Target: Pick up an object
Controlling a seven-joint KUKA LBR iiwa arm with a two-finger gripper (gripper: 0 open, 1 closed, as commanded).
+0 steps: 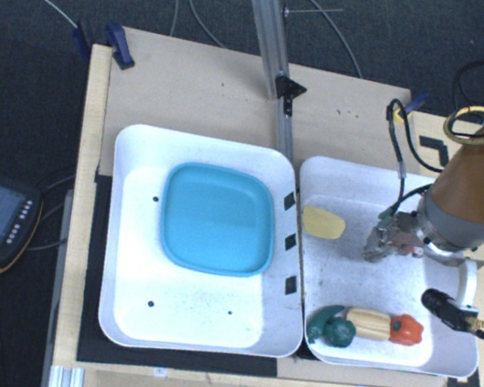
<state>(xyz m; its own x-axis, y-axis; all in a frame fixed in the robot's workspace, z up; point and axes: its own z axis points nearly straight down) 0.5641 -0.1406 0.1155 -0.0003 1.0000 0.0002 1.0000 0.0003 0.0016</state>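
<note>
My gripper (381,247) hangs low over the middle of the right bin (340,270), with bare bin floor beneath it. A pale yellow flat piece (323,223) lies a short way to its left, near the bin's left wall, apart from the gripper. Along the bin's front wall lie a dark green lump (332,329), a tan wooden stick (368,323) and a red piece (406,330), touching in a row. Nothing shows in the gripper's hold.
The left bin (127,242) holds a light blue square plate (218,219). A metal pole (275,32) slants down from the back to the gap between the bins. The arm's orange band (466,186) stands over the right bin's back right.
</note>
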